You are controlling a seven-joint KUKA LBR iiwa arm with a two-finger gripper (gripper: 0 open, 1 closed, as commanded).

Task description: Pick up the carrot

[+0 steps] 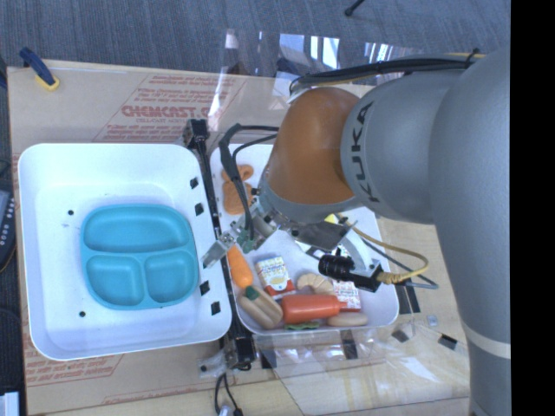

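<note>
Brown cardboard covers the bench [113, 120] under two white bins. Left bin [43, 198] holds a blue tray [137, 256]. Right bin [386, 306] holds toy food; the carrot [240, 267] lies by its left wall, just beside the gripper [227, 243]. Whether it is clamped, I cannot tell.

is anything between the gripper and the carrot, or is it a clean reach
Nothing visible stands in the way. The gripper is right at the upper end of the carrot, near the right bin's left wall. The toy food beside the carrot, a hot dog and a small carton, lies below and right of it.
</note>
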